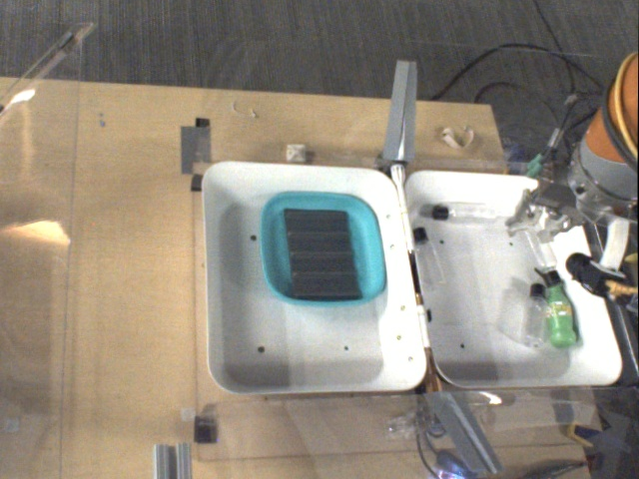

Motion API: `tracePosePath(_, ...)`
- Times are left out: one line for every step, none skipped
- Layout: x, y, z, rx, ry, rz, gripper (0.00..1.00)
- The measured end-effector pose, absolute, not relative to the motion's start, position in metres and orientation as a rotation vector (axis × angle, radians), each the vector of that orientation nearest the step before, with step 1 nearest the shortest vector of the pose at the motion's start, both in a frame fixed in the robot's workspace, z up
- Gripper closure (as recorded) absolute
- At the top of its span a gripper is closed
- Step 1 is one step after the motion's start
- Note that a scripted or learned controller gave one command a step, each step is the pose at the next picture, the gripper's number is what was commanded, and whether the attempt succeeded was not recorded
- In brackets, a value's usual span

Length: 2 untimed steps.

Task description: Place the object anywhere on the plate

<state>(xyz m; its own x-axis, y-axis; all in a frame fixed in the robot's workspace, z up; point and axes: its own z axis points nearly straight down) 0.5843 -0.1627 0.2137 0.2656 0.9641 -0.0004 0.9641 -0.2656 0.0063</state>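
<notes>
Hovering over the right-hand edge of the right white bin [479, 362]: the gripper [544, 230], hanging from the grey arm [611, 143]. Not revealing whether the claw is wide or narrow; impossible to tell. Lying just below it on the bin floor, near the right wall: a green bottle [560, 321] with a dark cap, apart from the claw. Resting near the top wall: a clear tube [464, 211]. Sitting in the left white bin [225, 352]: a teal plate [271, 262], bearing a dark ribbed block [319, 255] flat at its middle.
</notes>
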Motion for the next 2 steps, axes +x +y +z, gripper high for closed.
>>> tracePosePath(0.533, -0.096, 0.160, 2.357, 2.075, 0.004, 1.00)
tracePosePath(0.536, -0.096, 0.171, 2.352, 2.073, 0.010, 1.00)
